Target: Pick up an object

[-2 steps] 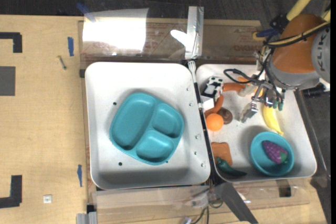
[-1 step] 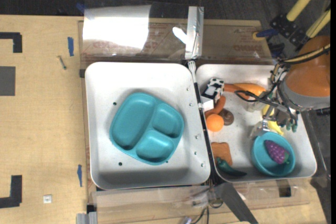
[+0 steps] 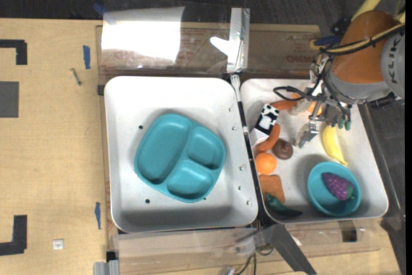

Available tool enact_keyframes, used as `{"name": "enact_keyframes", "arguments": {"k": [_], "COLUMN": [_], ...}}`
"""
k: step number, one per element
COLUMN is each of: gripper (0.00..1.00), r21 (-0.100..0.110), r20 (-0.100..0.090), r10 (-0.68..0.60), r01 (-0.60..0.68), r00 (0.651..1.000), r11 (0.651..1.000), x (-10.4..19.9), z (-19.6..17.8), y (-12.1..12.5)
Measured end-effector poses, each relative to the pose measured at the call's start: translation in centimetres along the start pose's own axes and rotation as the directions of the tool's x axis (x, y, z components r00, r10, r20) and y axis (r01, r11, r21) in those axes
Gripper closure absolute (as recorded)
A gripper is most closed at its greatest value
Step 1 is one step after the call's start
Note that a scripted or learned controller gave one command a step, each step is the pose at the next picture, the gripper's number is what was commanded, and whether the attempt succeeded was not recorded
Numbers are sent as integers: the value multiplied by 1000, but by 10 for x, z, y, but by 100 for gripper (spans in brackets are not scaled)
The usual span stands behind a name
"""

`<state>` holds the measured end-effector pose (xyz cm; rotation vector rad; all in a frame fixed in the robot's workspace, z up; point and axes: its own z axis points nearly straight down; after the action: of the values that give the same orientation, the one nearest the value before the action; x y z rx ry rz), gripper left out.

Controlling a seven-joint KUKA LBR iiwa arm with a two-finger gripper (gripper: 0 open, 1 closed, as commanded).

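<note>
Camera view: pick not done yet. The arm reaches in from the right and hangs over the upper part of the right bin. The claw points down into the bin, low among the objects; cannot tell whether it is open or closed, and nothing is visibly clamped in it. All candidate objects lie in the right bin: banana just right of the claw, brown round item just left of it, orange ball below that, carrot-like piece along the left wall, black-and-white toy near the top left, orange wedge and dark green piece at the lower left, teal bowl at the lower right with a purple item inside. Left to do: close on one object and lift clear.

Room: the left bin carries a teal divided plate in its middle, well apart from the action. In the right bin, the objects crowd the left wall and the divider between bins, so tight there. Bare floor shows in the bin's centre, between the brown item and the banana, under the claw. Judged easiest targets: the banana or the brown item, both near the claw. The bowl rim sits close below the banana. The desk to the left is bare wood with tape marks.
</note>
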<state>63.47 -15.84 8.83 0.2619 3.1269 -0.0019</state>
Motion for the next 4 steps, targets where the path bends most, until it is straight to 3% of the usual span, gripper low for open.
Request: {"name": "enact_keyframes", "arguments": {"k": [1,2,3,4], "gripper": [0,100,0,100], "r21": [1,0,0,0], "r20": [34,24,28,30], "r10": [-171,-173,-173,-172], "r01": [171,173,173,172], "r00": [985,985,985,985], "r11": [985,985,985,985], "x": [55,58,56,56], "z": [-6,-13,-13,-23], "y": [-37,-36,-36,-35]}}
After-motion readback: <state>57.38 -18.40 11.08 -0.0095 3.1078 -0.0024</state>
